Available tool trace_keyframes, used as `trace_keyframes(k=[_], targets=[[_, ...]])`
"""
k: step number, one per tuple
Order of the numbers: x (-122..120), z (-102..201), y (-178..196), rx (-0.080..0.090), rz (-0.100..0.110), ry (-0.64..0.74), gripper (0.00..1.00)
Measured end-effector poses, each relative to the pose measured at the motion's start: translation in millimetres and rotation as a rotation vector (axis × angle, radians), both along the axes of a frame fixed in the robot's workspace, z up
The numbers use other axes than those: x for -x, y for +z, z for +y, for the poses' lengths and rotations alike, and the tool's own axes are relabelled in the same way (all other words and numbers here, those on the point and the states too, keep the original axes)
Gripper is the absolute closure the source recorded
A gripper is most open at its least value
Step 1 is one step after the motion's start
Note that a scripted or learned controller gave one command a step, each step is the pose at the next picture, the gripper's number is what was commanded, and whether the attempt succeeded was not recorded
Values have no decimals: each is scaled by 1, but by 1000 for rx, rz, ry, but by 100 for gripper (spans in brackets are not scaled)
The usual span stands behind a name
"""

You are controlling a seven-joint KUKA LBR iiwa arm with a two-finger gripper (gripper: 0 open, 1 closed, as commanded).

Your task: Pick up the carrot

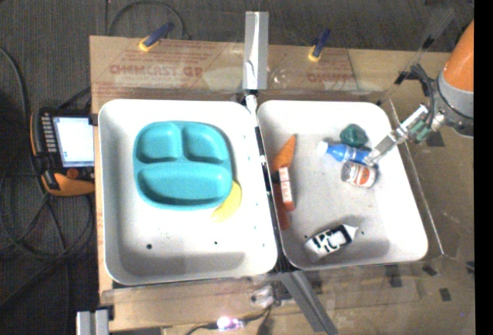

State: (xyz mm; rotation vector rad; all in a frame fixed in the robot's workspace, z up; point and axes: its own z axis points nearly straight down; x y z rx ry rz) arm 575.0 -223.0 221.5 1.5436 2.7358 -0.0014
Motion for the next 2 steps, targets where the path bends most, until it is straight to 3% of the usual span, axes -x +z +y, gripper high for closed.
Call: trace_keyframes(k=[1,2], targets=[[-23,21,-127,0,-3,265,0],[-24,23,-118,-6,-7,265,100]])
